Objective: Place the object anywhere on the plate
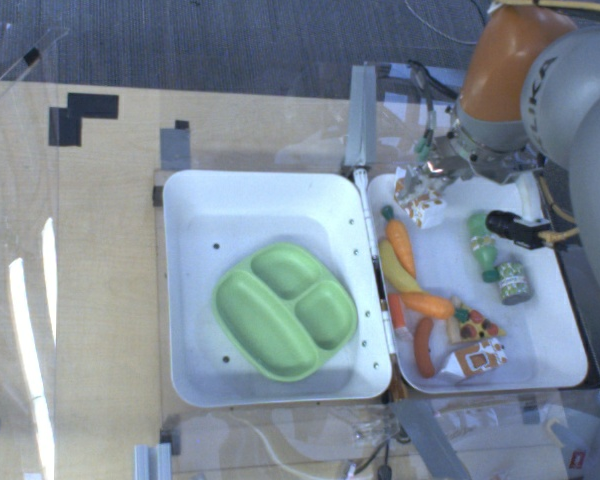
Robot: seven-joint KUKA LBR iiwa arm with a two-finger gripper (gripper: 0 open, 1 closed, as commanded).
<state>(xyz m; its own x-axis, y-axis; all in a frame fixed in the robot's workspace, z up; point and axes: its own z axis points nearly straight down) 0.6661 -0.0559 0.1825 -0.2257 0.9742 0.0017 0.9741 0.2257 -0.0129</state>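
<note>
Glossy, seemingly plastic green plate (pixel 285 311); smooth white bins (pixel 180 268).

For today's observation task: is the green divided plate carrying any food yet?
Empty. All three compartments of the green divided plate show bare green; it lies alone in the left white bin.

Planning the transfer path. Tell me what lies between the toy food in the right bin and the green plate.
The two bins' adjoining walls stand between them: the toy food lies in the right bin, the green plate in the left bin. Nothing rests on the plate's compartments. The gripper is over the right bin's far end.
</note>
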